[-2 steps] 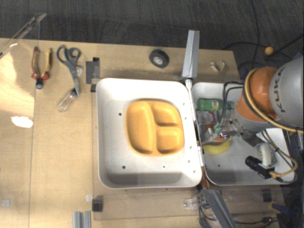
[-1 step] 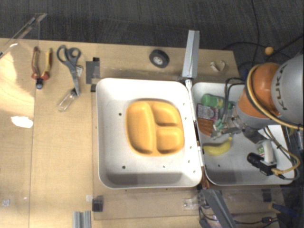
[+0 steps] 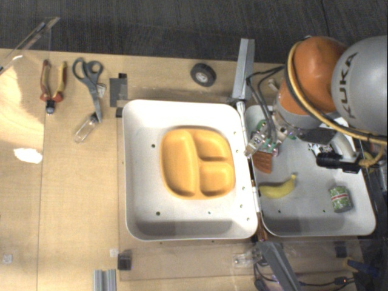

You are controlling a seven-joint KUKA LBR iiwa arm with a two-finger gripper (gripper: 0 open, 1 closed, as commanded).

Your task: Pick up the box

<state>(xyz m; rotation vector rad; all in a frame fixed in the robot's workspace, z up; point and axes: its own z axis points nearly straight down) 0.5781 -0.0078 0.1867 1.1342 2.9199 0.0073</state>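
Note:
The box (image 3: 265, 162) is a small reddish-brown pack at the left side of the right bin (image 3: 315, 226), close to the wall between the bins. My gripper (image 3: 262, 144) hangs right over the box's upper end, and its body covers that end. The grey arm with its orange band (image 3: 312, 71) reaches in from the upper right above the bin.
A yellow banana (image 3: 277, 188) lies just below the box. A small green can (image 3: 341, 198) sits near the right bin's right side. The left bin (image 3: 139, 162) holds a yellow divided tray (image 3: 197, 161). Scissors (image 3: 91, 80), pliers (image 3: 52, 83) and a tape roll (image 3: 203, 74) lie on the bench.

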